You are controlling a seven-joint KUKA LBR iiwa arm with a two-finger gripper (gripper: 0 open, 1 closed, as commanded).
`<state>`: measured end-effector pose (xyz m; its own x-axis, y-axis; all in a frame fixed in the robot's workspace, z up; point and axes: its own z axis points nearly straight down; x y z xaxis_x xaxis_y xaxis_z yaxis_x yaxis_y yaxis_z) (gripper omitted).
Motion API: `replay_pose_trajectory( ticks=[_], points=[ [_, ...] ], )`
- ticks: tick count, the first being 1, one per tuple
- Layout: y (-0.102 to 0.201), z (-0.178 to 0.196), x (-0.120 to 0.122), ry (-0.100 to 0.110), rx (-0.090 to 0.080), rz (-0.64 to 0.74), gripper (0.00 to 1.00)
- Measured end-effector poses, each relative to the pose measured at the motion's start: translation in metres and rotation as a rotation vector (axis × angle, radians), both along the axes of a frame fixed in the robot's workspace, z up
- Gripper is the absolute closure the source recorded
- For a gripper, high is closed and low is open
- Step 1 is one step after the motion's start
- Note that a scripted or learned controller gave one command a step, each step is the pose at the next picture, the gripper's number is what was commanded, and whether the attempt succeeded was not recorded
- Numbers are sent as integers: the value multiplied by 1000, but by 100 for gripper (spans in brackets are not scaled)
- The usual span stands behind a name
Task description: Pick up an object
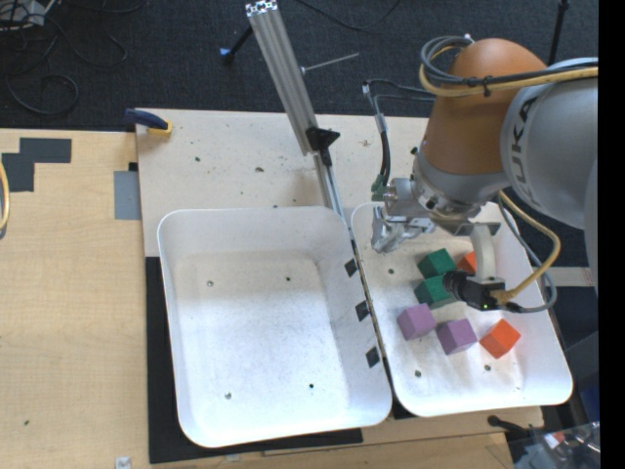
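Nothing picked yet: your gripper (pixel 387 231) hangs over the right bin's (pixel 547 384) back-left corner w/ nothing between its fingers; can't tell if they're apart or together. Green blocks (pixel 436 264), purple cubes (pixel 416 321) & orange cube (pixel 500 339) all lie in the bin, so approach, grasp & lift remain.

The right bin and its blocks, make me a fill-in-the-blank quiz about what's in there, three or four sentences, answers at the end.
1. All the blocks lie in the ____ bin.
2. Two blocks are green, two are purple, and the loose one nearest the bin's right rim is ____.
3. The hand hangs over the right bin's ____ corner, apart from the blocks.
4. The number of purple blocks is ____.

Missing words: right; orange; upper left; two
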<state>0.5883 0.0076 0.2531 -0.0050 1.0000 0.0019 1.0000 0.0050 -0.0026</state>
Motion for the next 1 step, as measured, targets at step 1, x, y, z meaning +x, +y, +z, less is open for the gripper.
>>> replay_pose_trajectory(
  ticks=[1],
  points=[
    [44, -11, -4, 3, -1, -2, 100]
  ],
)
